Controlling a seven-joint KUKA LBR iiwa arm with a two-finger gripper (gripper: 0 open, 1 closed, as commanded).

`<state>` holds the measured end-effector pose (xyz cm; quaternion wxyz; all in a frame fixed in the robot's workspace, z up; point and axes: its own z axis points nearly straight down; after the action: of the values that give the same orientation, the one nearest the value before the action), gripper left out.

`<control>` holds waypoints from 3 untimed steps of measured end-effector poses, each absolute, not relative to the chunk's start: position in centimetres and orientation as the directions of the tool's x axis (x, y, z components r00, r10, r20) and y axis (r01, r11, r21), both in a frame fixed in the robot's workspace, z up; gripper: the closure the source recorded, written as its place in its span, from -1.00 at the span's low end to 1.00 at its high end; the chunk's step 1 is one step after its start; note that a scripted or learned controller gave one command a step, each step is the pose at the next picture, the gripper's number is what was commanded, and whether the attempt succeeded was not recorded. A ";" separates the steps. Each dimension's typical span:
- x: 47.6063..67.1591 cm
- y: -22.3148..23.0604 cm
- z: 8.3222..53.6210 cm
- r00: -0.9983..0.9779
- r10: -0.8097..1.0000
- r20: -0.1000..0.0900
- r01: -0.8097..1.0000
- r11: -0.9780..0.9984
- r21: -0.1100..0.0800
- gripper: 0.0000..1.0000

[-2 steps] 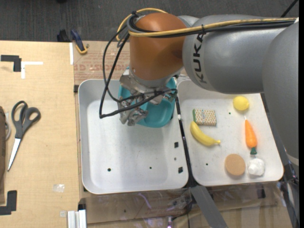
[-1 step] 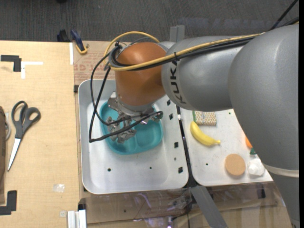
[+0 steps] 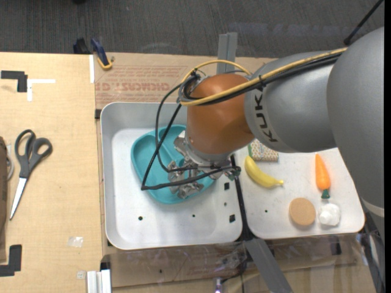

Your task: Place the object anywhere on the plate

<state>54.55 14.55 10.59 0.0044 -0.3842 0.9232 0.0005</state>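
The bench [image 3: 49,224] is covered in pale brown board, with a strip of printed cardboard [image 3: 153,84] along the far side of the bins and dark carpet [image 3: 183,11] beyond it. A pair of scissors [image 3: 25,163] with grey handles lies on the board near the bench's left edge, and black tape marks [image 3: 15,79] sit toward its far left corner. Two shallow white bins stand side by side. In the left bin [image 3: 122,224] a teal plate [image 3: 146,157] lies toward the middle, slightly nearer the far wall, its right part hidden under the arm. The grey arm [image 3: 317,96] comes in over the right bin, and its orange band [image 3: 217,118] hangs above the plate. The gripper [image 3: 186,179] is low over the plate's near right rim, a tangle of metal parts and black cables; I cannot tell how its jaws stand, nor whether anything is between them. In the right bin [image 3: 348,224] a yellow banana [image 3: 261,173] lies close to the wall shared with the left bin, curved and smooth, with a small speckled block [image 3: 264,154] just beyond it. An orange carrot [image 3: 322,173] with a green tip lies toward the right wall, and a tan round disc [image 3: 302,212] and a white lumpy thing [image 3: 330,215] sit close together near the front right corner.
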 end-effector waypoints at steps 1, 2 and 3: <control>59.1 5.3 19.3 -0.744 -0.668 -0.004 -0.668 0.744 -0.002 1.00; 59.6 10.6 9.4 -0.757 -0.653 -0.004 -0.653 0.757 -0.002 1.00; 59.5 10.4 9.5 -0.758 -0.652 0.003 -0.652 0.758 -0.001 -1.00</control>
<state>59.53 10.36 9.49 -0.0011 -0.3478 0.9376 -0.0008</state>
